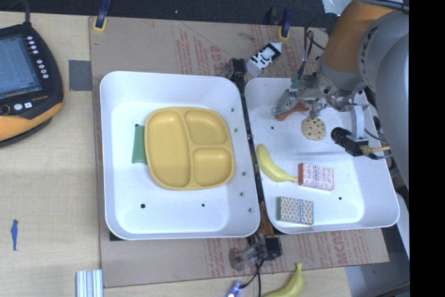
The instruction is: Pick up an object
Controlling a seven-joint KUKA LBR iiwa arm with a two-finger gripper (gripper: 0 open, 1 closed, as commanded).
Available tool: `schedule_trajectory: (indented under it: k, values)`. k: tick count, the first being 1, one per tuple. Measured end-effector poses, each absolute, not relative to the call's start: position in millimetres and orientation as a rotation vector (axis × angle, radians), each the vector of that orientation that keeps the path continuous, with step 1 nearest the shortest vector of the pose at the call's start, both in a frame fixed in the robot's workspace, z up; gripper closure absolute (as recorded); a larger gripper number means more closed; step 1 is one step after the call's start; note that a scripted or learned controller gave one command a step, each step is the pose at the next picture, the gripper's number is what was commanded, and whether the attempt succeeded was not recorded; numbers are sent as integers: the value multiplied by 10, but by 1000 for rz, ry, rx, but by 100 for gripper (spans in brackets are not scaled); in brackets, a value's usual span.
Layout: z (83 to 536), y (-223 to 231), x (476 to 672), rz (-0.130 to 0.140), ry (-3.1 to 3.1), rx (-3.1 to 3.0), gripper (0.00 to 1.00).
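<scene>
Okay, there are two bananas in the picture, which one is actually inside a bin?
The banana in the right bin, beside the pink packet. The other banana lies outside.

The desk (49, 184) has a pale wood top, and a brown cardboard sheet (174, 45) lies flat over its middle. Two shallow white bins rest on that sheet, touching along their inner edges: the left bin (118, 149) and, just to its right, the right bin (375, 205). Well to the left of the left bin, on bare wood, sits a black and orange handheld pendant (24, 83) with a lit screen. A grey patch of tape (79, 74) lies between the pendant and the left bin. Below the right bin, near the sheet's lower edge, lies a yellow banana (288, 283). Blue clamps (101, 13) grip the sheet's far edge, above the left bin.
</scene>
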State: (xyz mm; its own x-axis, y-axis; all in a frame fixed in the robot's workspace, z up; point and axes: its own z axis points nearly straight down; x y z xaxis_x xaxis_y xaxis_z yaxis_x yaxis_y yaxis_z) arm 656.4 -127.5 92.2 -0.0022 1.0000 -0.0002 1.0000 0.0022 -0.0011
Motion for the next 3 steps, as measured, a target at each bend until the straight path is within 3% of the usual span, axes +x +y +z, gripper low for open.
schedule_trajectory:
  k: [1, 2, 3]
  values:
    - [923, -1645, 6564, 1, -2224, -2219, 0]
    - [1506, -1289, 5858, 4, -2224, -2216, 0]
    - [1105, -1697, 6516, 3, -2223, -2216, 0]
